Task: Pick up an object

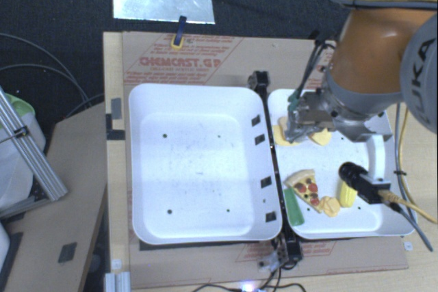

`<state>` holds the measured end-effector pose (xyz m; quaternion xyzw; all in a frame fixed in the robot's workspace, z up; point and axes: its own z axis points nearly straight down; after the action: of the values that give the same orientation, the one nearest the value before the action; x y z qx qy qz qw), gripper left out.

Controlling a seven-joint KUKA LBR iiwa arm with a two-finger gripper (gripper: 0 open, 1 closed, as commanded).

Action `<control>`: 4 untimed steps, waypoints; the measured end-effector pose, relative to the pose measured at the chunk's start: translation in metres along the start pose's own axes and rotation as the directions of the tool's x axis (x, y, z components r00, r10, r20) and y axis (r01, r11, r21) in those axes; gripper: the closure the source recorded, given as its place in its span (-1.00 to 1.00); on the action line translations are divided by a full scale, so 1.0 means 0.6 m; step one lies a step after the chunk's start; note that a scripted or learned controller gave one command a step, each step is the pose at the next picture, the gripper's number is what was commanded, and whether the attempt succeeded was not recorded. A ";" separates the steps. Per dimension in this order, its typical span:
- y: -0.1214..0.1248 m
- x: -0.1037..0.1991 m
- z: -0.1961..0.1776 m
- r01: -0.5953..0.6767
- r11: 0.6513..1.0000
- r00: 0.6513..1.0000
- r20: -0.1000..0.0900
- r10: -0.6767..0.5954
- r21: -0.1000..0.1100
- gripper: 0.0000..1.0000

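yellow item (320, 138) in right bin (390, 226) under gripper (295, 133); step looks like descent/grasp attempt. finger state: cannot tell. next: confirm grip, then lift straight up.

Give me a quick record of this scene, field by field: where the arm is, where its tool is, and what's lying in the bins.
arm: enters from the right, over the right bin
tool: low in the right bin's upper left, at a pale yellow piece
pizza slice toy: right bin, lower left
green piece: beside the pizza slice, near the divider
corn cob toy: right bin, lower middle
left bin: white
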<state>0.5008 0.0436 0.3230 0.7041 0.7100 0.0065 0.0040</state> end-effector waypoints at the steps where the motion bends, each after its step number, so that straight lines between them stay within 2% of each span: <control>1: 0.001 -0.002 -0.006 0.002 1.000 1.000 0.003 -0.002 0.008 1.00; 2: -0.020 0.089 -0.182 0.003 1.000 1.000 -0.001 -0.003 0.002 1.00; 3: 0.027 -0.012 -0.034 -0.013 1.000 1.000 0.007 0.013 0.020 1.00; 4: 0.081 -0.078 0.027 -0.010 1.000 1.000 0.005 0.010 0.013 1.00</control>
<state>0.5501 -0.0026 0.3076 0.7077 0.7065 0.0002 0.0009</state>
